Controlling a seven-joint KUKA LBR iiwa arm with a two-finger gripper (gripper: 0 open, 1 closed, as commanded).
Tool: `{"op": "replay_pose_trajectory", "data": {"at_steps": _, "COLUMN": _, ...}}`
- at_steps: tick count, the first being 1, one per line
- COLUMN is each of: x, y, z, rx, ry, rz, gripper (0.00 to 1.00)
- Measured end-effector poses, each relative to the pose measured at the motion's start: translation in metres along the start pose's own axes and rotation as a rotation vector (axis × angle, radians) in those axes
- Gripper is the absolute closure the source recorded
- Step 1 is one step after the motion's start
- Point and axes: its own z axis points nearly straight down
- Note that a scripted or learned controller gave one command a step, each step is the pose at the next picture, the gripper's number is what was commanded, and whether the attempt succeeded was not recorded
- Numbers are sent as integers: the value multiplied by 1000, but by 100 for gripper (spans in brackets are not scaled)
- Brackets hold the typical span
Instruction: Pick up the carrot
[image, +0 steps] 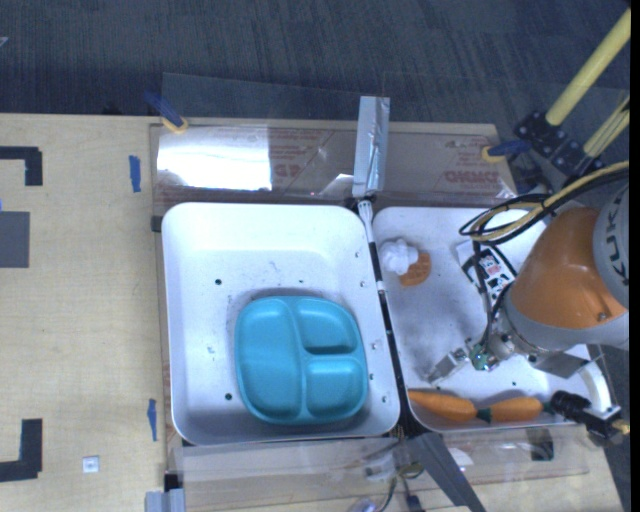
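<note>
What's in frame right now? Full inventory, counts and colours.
bins: 2, white, side by side on the bench
divided plate: 1, blue, in the left bin, toward its near edge
carrot: 1, orange, lying along the near edge of the right bin
second orange piece: 1, orange with a green end, in line with the carrot on its right; could be another carrot, hard to tell
small round item: 1, white on brown, far left corner of the right bin
arm: 1, grey with an orange band, over the right bin
end effector: 1, metallic, low over the right bin, above the carrot
</note>
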Motion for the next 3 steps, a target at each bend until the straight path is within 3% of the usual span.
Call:
{"op": "replay_pose_trajectory", "data": {"at_steps": 1, "x": 49, "y": 20, "z": -100, "rx": -5, "ry": -1, "rz": -47, "gripper": 0}}
{"op": "replay_pose_trajectory", "data": {"at_steps": 2, "x": -1, "y": -4, "z": 0, "rx": -1, "ry": -1, "rz": 81, "gripper": 0}}
{"op": "replay_pose_trajectory", "data": {"at_steps": 3, "x": 48, "y": 18, "z": -98, "rx": 0, "ry": 0, "rz": 38, "gripper": 0}}
